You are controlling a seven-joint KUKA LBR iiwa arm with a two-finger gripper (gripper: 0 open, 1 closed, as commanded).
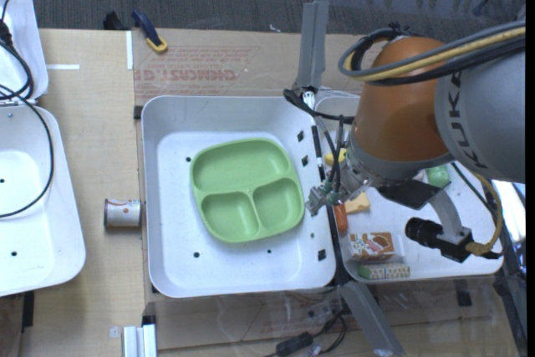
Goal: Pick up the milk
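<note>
Camera view: arm (pixel 435 104) reaches in from right, gripper (pixel 324 196) low over wall between bins, by green divided plate (pixel 247 190) in left bin (pixel 159 180). Grip state: can't tell. Milk carton (pixel 374 247) lies flat in right bin, near gripper.

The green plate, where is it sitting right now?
The green plate lies flat in the middle of the left bin, just left of the divider and the claw.
</note>
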